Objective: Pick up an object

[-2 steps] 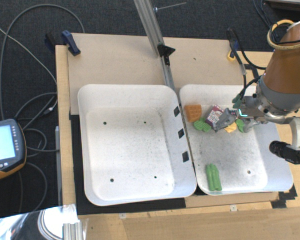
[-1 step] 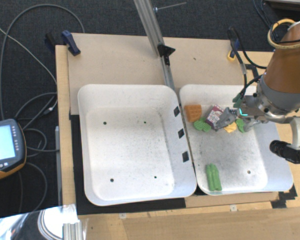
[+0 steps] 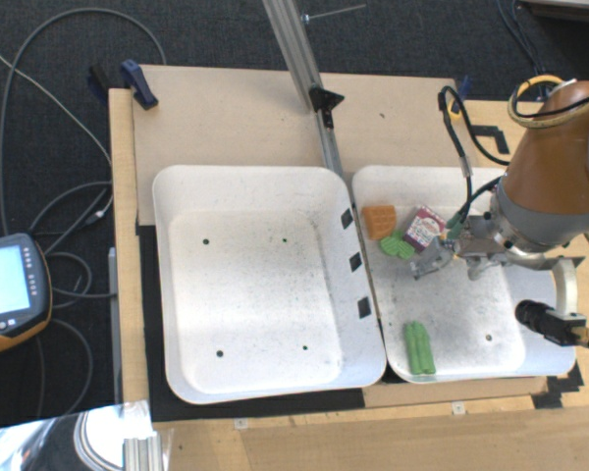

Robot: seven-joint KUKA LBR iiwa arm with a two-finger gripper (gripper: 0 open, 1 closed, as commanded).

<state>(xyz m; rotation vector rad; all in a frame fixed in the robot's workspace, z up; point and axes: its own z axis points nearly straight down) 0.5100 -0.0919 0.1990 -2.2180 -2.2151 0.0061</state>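
Gripper (image 3: 434, 261): we see it low in the right bin (image 3: 491, 346); whether its fingers are apart or together, we cannot tell.
Nearest thing: the pink packet (image 3: 425, 228), just above the fingertips.
Green piece (image 3: 397, 246): just to their left.
Green block (image 3: 419, 347): well below, long axis up-down.

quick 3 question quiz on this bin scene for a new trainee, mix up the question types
1. True or false: the orange block lies in the right bin.
2. Which item lies nearest the camera-side rim of the right bin? A) green oblong piece B) pink-labelled packet C) orange block
3. Fill in: the gripper hovers over the ____ bin.

Key: 1 true; 2 A; 3 right
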